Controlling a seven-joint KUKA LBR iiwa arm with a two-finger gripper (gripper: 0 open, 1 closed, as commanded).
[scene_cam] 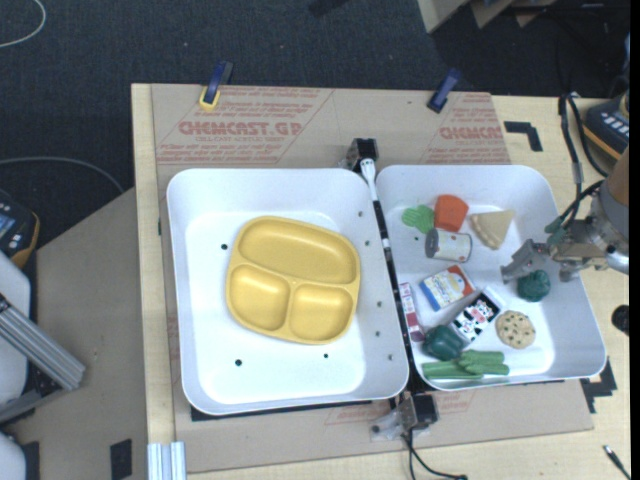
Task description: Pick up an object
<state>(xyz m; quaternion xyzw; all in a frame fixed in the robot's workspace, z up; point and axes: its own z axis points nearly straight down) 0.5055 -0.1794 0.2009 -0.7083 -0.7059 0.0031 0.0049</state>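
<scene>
The board on the bench [300, 128] carries red print that reads "CHEMCAST GP" at the upper left of the frame, and the same print begins again at the upper right, partly covered. Two clamps, one yellow [212, 90] and one blue [443, 90], hold its top edge.

The left bin [190, 268] contains a yellow divided plate [293, 279] with three compartments, lying near the middle with bare white floor around it.

The right bin [570, 353] holds many small things: an orange-red piece with green leaf [447, 212], a pale wedge [491, 228], a small can [449, 245], a little carton [446, 289] with blue print too small to read, a black and white card-like pack [475, 317], a cookie [515, 329], a dark green lump [443, 343], green pods [465, 368] along the lower wall, and a teal round object [534, 286].

The claw [528, 261] is at the right side of this bin, just above the teal object; whether its fingers are apart or together I cannot tell. Free floor remains in the bin's lower right corner.
</scene>
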